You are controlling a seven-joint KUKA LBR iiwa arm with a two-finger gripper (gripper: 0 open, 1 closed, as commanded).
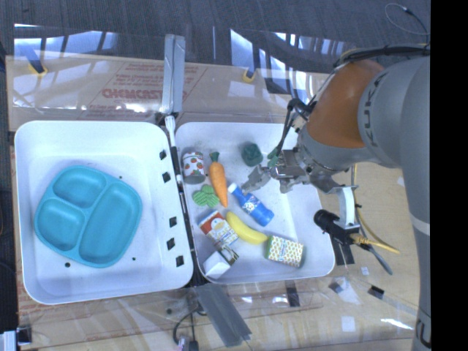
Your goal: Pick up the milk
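My gripper hangs over the right bin, fingers apart and holding nothing, just right of the blue bottle. The milk, a small carton, lies tipped near the bin's front-left corner, left of the banana, so I judge I must reach past the bottle for it.

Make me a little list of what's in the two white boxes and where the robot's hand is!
left bin: blue divided plate
right bin: milk carton, banana, carrot, blue bottle, small can, green leafy toy, dark green lump, patterned box
milk carton: lying near the front left corner, beside the banana
gripper: over the right bin, above the blue bottle, apart from the milk carton
task state: milk not picked up
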